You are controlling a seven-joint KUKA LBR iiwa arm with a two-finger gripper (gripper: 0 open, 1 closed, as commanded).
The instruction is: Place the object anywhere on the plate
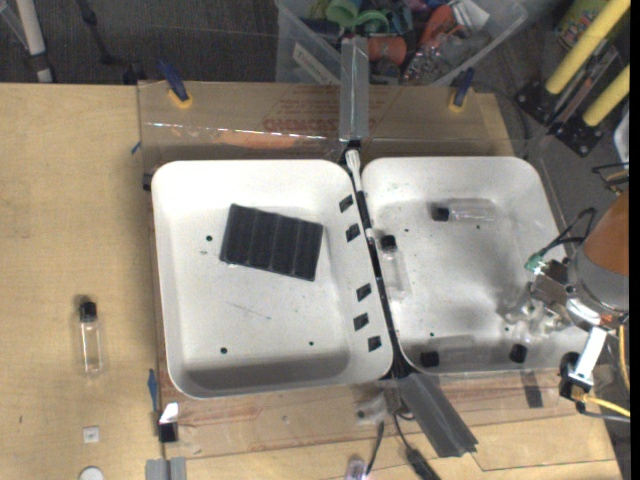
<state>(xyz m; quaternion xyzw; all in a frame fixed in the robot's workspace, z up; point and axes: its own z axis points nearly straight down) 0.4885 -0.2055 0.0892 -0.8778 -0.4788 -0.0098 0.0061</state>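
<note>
Claw [527, 313] low by the right bin's [520, 183] right edge.
Its grip unreadable; dark plate [272, 241] lies alone in the left bin [180, 298].

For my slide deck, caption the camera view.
Grey arm's gripper low in right white bin; dark ribbed rectangular plate in left bin.

I work from a single fixed camera mounted above the pale wooden bench [70, 168], looking down at a slant. It stands far enough back to take in both shallow white plastic bins: the left bin [190, 358] sits at 9 o'clock of frame centre, the right bin [500, 173] at 3 o'clock. The view faces toward 12 o'clock, where a clear plastic tub of coloured items [400, 18] sits beyond the bench. The grey arm with its orange band [610, 253] enters at 4 o'clock.
</note>
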